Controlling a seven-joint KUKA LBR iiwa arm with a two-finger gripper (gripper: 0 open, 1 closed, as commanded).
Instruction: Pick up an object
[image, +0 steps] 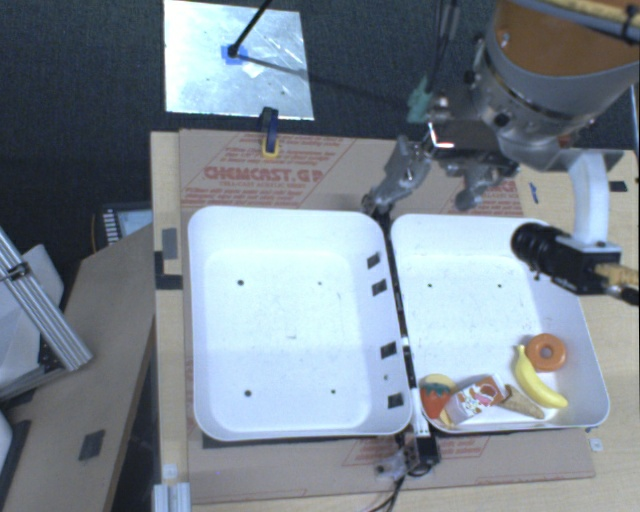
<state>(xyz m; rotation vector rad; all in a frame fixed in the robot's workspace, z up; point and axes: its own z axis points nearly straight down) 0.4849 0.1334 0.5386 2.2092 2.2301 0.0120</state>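
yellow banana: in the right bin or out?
In. The yellow banana lies on the floor of the right white bin, near its front right corner, beside the orange ring-shaped doughnut.

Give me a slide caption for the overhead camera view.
Arm's gripper hovers over the far edge between two white bins; banana, donut and other toy foods cluster in the right bin's near corner.

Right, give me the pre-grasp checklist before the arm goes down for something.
1. Things to pick lie in the right bin: ok, a banana, a donut, a packet and a tomato.
2. Things spread apart: not ok, bunched in the near corner.
3. Hand above a thing: not ok, it hangs at the far rim.
4. Hand open: cannot tell.
5. Hand carrying nothing: cannot tell.
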